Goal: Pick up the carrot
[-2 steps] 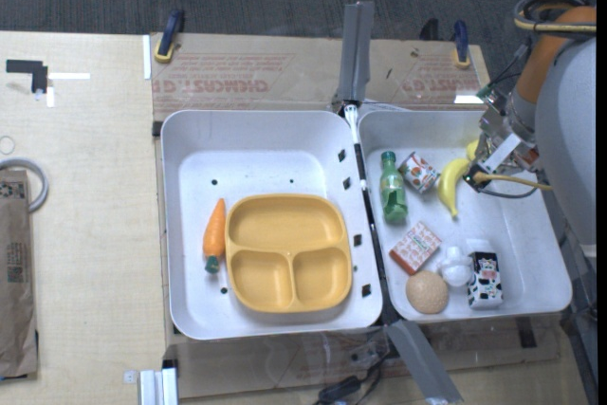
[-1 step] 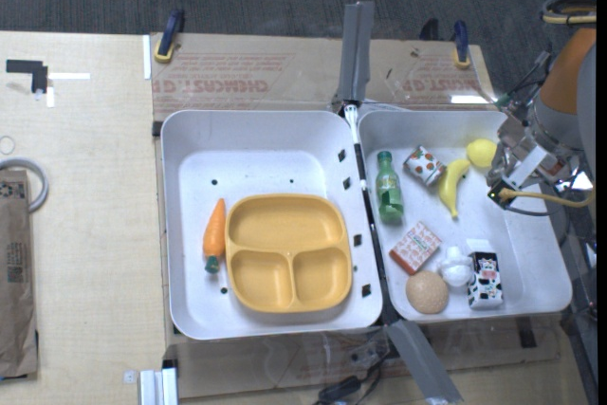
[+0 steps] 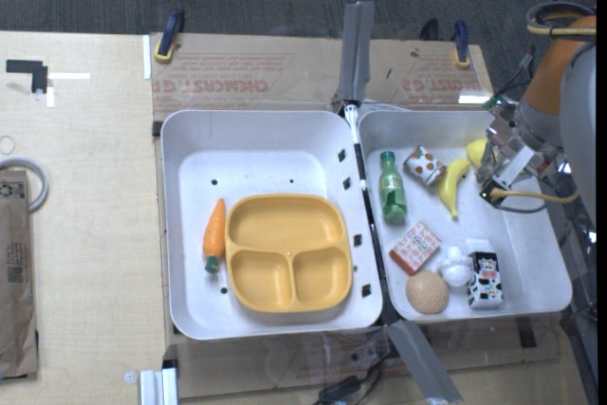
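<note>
**Carrot tucked between bin wall and plate**

Carrot (image 3: 215, 230) lies flat on the floor of the left bin (image 3: 176, 204), at nine o'clock from the yellow divided plate (image 3: 287, 253). Its orange tip points to twelve o'clock and its green stub to six. It looks like a light, stiff toy with a smooth, tapering skin, so it could well slip out of a pinch taken near the tip. The thick middle seems the best place to grip, closing from nine and three o'clock.

Room is uneven. There is bare floor on the nine o'clock side up to the bin wall, but the plate's rim sits just beside the carrot at three o'clock — whether they touch I cannot tell.

The right bin (image 3: 560, 285) is crowded: a green bottle (image 3: 392, 188), a banana (image 3: 453, 186) and small cartons.

The pincer (image 3: 500, 156) hangs at that bin's three o'clock side near the banana, well apart from the carrot — spread or pressed together, I cannot tell. Its likely path crosses the wall between the bins and the plate.
</note>
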Controlling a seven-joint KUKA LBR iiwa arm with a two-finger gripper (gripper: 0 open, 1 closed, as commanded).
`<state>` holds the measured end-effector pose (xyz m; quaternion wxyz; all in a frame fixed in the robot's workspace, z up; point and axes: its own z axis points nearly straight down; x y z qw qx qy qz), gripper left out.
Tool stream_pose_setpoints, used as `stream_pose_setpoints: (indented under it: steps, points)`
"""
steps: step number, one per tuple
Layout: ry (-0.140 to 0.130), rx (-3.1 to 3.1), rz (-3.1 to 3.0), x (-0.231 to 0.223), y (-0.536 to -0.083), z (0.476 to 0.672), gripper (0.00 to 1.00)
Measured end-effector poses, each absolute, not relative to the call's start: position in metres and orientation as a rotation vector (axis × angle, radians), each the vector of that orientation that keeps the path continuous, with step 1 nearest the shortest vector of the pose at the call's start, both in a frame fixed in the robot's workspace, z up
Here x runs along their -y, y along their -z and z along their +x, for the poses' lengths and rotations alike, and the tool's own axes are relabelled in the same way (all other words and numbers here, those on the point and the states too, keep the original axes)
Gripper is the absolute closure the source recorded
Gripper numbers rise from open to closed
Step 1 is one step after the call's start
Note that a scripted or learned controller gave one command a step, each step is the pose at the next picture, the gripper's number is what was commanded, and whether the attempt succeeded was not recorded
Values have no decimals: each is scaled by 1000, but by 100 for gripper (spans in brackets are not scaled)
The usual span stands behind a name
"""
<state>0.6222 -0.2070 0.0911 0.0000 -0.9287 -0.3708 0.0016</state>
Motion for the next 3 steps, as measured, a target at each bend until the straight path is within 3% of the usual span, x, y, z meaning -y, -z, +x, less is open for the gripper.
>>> stream_pose_setpoints:
  steps: [1,2,3]
  points:
    - [-1,323,-3125,210,-92,654,100]
    - [-4,832,-3029,207,-92,652,100]
    - [5,836,-3024,204,-93,654,0]
